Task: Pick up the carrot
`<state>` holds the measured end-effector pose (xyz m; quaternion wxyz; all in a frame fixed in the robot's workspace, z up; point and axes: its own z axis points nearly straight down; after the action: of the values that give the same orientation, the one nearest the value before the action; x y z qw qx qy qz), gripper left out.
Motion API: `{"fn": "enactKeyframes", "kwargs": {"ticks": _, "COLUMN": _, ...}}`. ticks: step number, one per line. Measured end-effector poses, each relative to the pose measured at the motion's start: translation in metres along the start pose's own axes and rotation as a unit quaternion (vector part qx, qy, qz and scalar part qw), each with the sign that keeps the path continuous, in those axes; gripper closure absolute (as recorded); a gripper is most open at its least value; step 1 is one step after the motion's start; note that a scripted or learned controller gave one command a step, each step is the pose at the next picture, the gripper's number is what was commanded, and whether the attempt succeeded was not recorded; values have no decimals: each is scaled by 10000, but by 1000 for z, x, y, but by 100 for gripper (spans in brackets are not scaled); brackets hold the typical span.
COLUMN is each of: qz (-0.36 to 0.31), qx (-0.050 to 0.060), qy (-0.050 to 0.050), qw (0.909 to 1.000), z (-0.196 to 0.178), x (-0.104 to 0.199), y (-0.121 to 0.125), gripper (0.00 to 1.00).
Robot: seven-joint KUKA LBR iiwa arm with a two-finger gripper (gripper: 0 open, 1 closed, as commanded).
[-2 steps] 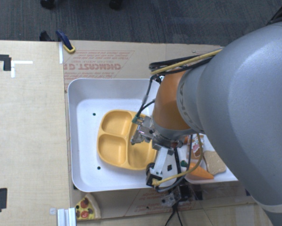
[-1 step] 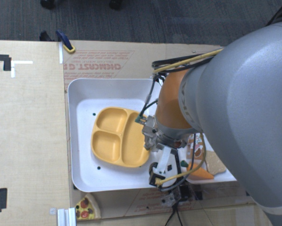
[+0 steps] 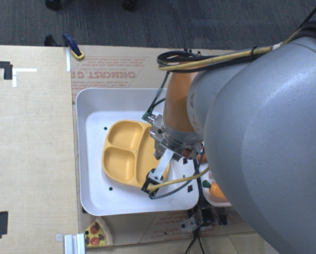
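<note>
Large grey robot arm with an orange band above the wrist (image 3: 263, 142) reaches in from the right and covers most of that side of the bench (image 3: 31, 142).

The gripper (image 3: 167, 148) hangs low over the shallow white plastic bin (image 3: 94, 197). It is above the right edge of a yellow three-compartment plastic plate (image 3: 122, 151) lying in that bin.

Jaws: cannot tell whether wide or narrow, because the wrist body sits on top of them from this angle. Nothing can be seen held.

Carrot: the only candidate is a small rounded orange patch (image 3: 217, 192) showing under the arm. It is to the gripper's lower right in this view, past the white bin's right wall. I judge this to be the carrot, though only a small part of it shows.

Key relation: the carrot lies to the right of the jaws and a little toward the near edge, apart from them and not beneath them. The jaws are over the plate, which is the wrong target. Any grasp first needs a sideways shift toward the arm's own base side.

The carrot's long axis cannot be read. Both ends are cut off by the arm, so the jaw orientation needed is unknown.

Also hard to make out:
- A small reddish-orange fleck (image 3: 198, 155) sits just right of the gripper. I can't tell whether it is a separate object or a robot part.
- Whatever surrounds the carrot is hidden.

Outside the bin, a toy pizza slice (image 3: 94, 236) lies on the brown cardboard sheet (image 3: 110, 70), near the bin's lower-left corner and well apart from the work.
</note>
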<state>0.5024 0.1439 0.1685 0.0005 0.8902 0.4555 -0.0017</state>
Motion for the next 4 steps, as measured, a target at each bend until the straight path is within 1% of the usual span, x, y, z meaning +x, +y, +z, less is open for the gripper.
{"fn": "enactKeyframes", "kwargs": {"ticks": 1, "qz": 960, "qx": 8, "qy": -3, "qw": 9954, "z": 8, "x": -14, "y": -19, "gripper": 100}}
{"fn": "enactKeyframes", "kwargs": {"ticks": 2, "qz": 1351, "qx": 1, "qy": -7, "qw": 9908, "z": -1, "x": 36, "y": -57, "gripper": 100}}
{"fn": "enactKeyframes", "kwargs": {"ticks": 3, "qz": 3464, "qx": -3, "qy": 7, "qw": 9381, "z": -1, "x": 60, "y": -60, "gripper": 100}}
{"fn": "enactKeyframes", "kwargs": {"ticks": 4, "qz": 1766, "qx": 5, "qy": -2, "qw": 9843, "z": 77, "x": 80, "y": -34, "gripper": 100}}
